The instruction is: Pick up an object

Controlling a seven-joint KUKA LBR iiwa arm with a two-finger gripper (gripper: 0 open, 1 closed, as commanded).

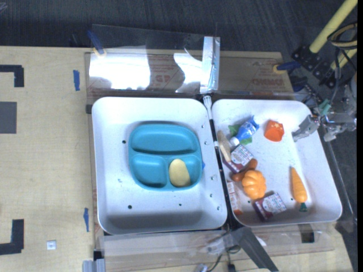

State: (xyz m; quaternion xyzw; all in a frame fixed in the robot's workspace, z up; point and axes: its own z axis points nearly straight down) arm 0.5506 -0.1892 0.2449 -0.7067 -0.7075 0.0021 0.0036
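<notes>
Early in the task, to judge from the layout: nothing between the jaws of the tool [310,125], nothing raised off a bin floor. Tool poised at the upper right corner of the right bin [332,177], over or just beside its rim; spread or pressed together, cannot tell at this size and blur. Candidates for picking all resting in the right bin: a small red piece [274,130] nearest the tool, a blue and green packet [245,130] just left of it, an orange pumpkin [253,183] toward the middle, a carrot [298,186] lengthwise near the right wall, and printed wrappers [243,154] crowded against the left wall. Over in the left bin [108,152], a blue divided tray [161,146] with a yellow egg-shaped item [180,173] in its lower right compartment, well apart from the tool. Left to do, probably everything: choice, descent, closing, lift. Best open room around the red piece and the carrot, each with bare white floor on most sides, though the carrot close to the wall. Tight going among the wrappers and pumpkin, touching or nearly so, with the divider between the bins just beside.
</notes>
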